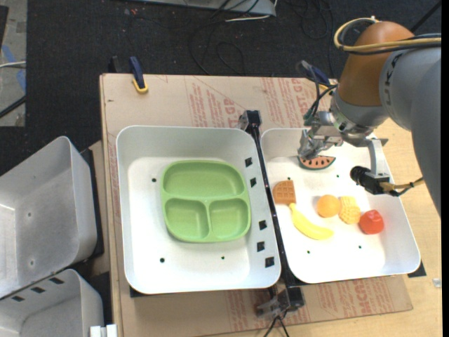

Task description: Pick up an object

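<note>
Two white bins are sitting side by side on the surface (182, 90). The left bin (133, 209) is carrying a green divided plate (206, 201) near its middle, lying flat, apart from the bin walls.

The right bin (393, 251) is carrying the toy food. A watermelon slice (317, 163) is lying near the bin's far edge, toward its far left corner. A tan cracker (284, 192) is lying by the bin's left edge, close to the divider between the bins. A banana (311, 225) is lying just beyond the cracker toward the near edge, tilted diagonally. An orange (327, 206) is sitting just beside the banana's upper side, and a yellow corn piece (349, 210) is touching or nearly touching the orange on its right. A red strawberry (371, 222) is sitting near the corn, closer to the right edge.

The grey arm (414, 76) is reaching in from the right, its orange band (375, 48) showing above the wrist. The claw (313, 148) is hanging over the far left part of the right bin, right at the watermelon slice, tips at or just above the slice's top. Cannot tell whether the claw is wide or narrow, and cannot tell if it is touching the slice. A black part (367, 179) on the arm is hanging over the bin to the right of the slice.
</note>
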`<state>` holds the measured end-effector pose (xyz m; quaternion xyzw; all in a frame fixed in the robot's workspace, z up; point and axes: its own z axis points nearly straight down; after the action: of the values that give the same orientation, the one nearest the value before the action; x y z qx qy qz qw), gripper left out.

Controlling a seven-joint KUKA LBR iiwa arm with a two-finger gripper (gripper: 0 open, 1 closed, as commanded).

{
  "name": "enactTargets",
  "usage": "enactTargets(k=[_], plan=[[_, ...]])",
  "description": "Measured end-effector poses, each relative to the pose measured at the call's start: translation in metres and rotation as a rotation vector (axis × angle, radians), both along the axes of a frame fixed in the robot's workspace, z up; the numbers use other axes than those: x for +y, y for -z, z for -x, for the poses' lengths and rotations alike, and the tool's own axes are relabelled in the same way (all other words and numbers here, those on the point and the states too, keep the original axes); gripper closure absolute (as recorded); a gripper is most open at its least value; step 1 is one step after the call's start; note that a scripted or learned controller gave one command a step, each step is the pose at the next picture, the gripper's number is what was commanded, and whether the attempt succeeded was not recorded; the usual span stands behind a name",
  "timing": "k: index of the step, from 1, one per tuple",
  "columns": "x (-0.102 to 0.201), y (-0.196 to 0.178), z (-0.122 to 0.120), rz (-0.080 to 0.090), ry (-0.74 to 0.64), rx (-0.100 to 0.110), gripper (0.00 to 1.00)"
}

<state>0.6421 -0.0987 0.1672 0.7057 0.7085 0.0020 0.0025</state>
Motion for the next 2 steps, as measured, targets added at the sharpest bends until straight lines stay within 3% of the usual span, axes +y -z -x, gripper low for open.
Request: enactTargets(k=[2], plan=[[-0.007, -0.105, 0.006, 0.001, 0.000, 0.000, 1.00]])
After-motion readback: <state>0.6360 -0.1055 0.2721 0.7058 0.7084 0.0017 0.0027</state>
